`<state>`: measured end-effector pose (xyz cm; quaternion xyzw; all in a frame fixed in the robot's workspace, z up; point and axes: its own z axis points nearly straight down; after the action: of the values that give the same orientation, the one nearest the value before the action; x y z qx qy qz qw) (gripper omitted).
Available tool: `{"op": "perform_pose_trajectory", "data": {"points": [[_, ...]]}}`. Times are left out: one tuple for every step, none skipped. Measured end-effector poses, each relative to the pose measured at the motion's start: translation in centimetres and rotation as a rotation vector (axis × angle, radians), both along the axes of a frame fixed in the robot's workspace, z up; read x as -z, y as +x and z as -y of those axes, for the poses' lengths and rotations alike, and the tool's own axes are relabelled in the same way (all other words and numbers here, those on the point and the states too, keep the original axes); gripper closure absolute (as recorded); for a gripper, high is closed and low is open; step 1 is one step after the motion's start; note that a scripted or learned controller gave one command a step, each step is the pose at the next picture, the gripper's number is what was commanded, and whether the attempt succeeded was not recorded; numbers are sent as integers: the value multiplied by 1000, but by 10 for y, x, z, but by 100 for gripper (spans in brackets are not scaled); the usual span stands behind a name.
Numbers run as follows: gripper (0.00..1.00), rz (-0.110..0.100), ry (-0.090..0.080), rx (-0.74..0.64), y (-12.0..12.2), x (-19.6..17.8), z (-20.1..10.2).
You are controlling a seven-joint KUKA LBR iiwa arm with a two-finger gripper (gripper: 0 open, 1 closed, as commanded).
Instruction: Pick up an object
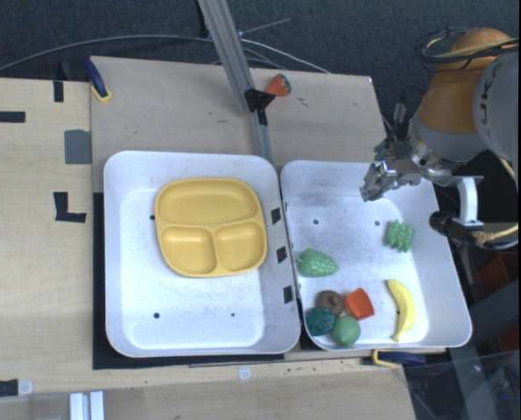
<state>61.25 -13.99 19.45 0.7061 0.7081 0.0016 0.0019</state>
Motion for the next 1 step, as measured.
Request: {"op": "perform_pose_trajectory", "data": {"points": [[100, -1, 0, 1, -5, -45, 1]]}}
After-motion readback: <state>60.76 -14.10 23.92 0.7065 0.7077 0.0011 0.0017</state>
